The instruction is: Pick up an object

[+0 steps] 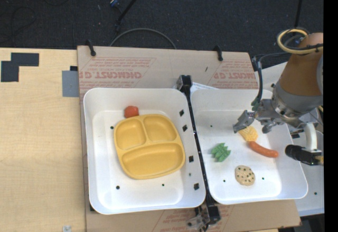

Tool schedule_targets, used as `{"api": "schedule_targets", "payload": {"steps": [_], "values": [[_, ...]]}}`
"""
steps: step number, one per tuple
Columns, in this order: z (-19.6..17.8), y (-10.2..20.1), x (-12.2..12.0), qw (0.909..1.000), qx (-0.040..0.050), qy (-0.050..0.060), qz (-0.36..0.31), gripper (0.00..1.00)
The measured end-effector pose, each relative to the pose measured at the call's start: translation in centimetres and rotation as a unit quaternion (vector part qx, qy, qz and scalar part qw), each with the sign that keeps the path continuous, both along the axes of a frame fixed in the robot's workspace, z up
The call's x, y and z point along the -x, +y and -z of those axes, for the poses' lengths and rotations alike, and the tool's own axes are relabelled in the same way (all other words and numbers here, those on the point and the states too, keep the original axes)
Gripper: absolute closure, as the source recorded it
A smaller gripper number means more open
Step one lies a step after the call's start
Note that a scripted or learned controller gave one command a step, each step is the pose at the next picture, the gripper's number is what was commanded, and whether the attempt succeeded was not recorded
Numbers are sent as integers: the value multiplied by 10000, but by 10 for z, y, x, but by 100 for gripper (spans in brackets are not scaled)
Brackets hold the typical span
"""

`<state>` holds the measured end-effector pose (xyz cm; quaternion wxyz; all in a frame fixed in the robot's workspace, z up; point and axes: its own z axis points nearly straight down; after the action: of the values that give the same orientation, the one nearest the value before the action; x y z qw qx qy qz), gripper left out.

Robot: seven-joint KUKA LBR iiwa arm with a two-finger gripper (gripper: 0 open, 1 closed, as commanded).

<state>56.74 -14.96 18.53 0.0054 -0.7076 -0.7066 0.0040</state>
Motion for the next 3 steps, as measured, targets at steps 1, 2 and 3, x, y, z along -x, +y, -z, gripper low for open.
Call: {"api": "schedule_targets", "payload": {"steps": [1, 2, 3], "values": [[-6, 0, -3, 10000, 10, -60, -9, 0], [58, 3, -4, 10000, -2, -20, -7, 0], [99, 3, -4, 10000, 6, -55, -2, 0]]}}
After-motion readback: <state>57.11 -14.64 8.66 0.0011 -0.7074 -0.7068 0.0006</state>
